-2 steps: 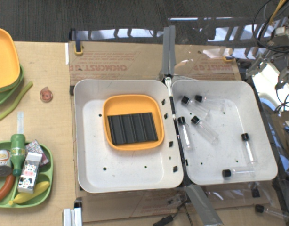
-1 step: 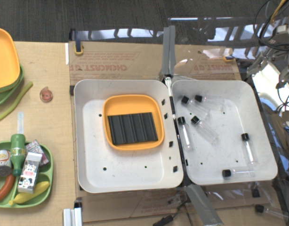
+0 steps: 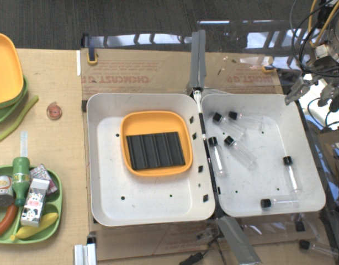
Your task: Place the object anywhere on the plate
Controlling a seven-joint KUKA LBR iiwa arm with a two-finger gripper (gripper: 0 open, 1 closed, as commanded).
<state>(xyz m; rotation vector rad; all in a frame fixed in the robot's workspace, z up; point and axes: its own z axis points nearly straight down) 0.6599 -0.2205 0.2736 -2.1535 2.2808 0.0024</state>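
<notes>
Apparently the orange plate (image 3: 156,122) with a dark ribbed slab (image 3: 156,150) sits in the left bin (image 3: 103,203). Clear tubes (image 3: 290,175) with black caps lie scattered in the right bin (image 3: 310,197), left of and below the tool (image 3: 307,84), whose state I cannot tell.

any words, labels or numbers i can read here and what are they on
"CHEMCAST GP", printed in red and seen upside down, on the brown cardboard sheet behind the white bins; it repeats at the right, where only "GP" is clear.
The small white patterned carton and round tin on the green plate carry print too small to read.
The transparent black-capped tubes show no legible marking.
</notes>
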